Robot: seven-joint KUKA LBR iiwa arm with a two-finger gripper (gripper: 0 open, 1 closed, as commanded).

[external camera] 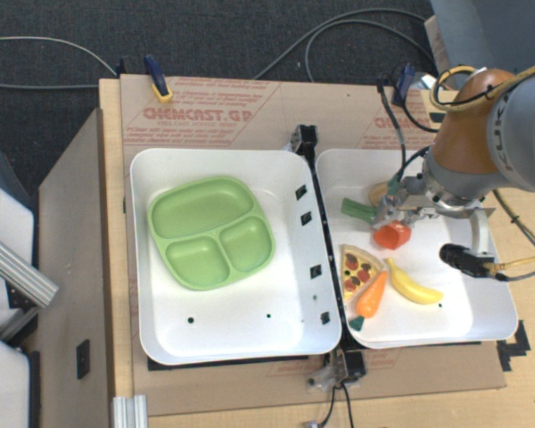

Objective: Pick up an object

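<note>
My gripper (395,212) hangs over the right bin (481,319), low above its upper middle. Right below its fingers lies a red toy (392,235), touching or nearly touching the fingertips. A green toy (358,209) lies just left of the gripper, and a tan piece (379,191) peeks out behind it. Further toward the front lie a pizza slice (358,268), an orange carrot (371,296) and a yellow banana (414,286). I cannot see whether anything sits between the fingers.
The left bin (152,328) holds a green divided plate (212,232). A black divider with clips (314,230) runs between the bins. Cables (481,261) trail across the right bin's right side. Cardboard (205,105) lies under both bins.
</note>
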